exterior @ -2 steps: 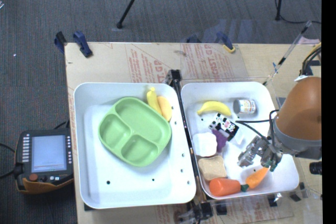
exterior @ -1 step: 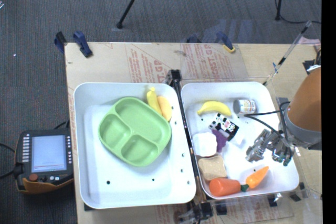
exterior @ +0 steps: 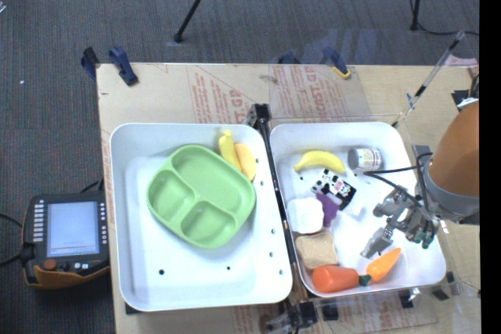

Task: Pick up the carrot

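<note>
The carrot [exterior: 383, 264] is a small orange piece with a green stub at its left end. It lies tilted near the front right corner of the right bin [exterior: 423, 271]. My gripper [exterior: 381, 245] hangs low over the bin, just above and slightly behind the carrot, and its tip comes close to the carrot's upper end. The carrot looks to be resting on the bin floor. The grey arm with its orange band [exterior: 462, 160] reaches in from the right.
A red-orange vegetable [exterior: 335, 278] lies right next to the carrot's green end, with toast [exterior: 315, 250] behind it. Further back in the right bin are a white piece [exterior: 304, 215], a purple item [exterior: 329, 207], a cow-patterned box [exterior: 334, 188], a banana [exterior: 319, 160] and a can [exterior: 365, 159]. The left bin holds a green divided plate [exterior: 202, 195].
</note>
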Robot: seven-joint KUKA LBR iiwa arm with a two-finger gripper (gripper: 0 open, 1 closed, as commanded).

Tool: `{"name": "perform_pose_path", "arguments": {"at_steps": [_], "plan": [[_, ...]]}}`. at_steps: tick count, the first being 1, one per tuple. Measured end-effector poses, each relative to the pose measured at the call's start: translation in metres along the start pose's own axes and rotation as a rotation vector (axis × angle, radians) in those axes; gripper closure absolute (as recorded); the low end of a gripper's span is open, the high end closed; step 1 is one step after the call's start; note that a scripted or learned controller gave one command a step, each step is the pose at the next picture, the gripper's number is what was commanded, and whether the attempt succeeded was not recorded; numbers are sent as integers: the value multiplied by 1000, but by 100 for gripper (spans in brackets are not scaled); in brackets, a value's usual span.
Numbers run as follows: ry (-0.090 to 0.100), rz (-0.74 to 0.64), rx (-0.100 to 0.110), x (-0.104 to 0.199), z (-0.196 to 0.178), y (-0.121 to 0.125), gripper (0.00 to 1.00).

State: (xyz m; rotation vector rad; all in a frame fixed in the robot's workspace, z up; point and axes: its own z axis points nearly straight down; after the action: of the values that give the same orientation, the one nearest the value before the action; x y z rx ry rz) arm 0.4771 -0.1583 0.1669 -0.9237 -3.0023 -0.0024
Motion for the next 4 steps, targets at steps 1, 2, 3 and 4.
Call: {"name": "perform_pose_path", "arguments": {"at_steps": [1, 2, 3, 4], "plan": [[4, 20, 1, -9, 82, -16, 0], [2, 25, -2, -10, 71, -15, 100], [-2, 105, 0, -10, 30, -15, 100], [1, 106, 0, -9, 32, -16, 0]]}}
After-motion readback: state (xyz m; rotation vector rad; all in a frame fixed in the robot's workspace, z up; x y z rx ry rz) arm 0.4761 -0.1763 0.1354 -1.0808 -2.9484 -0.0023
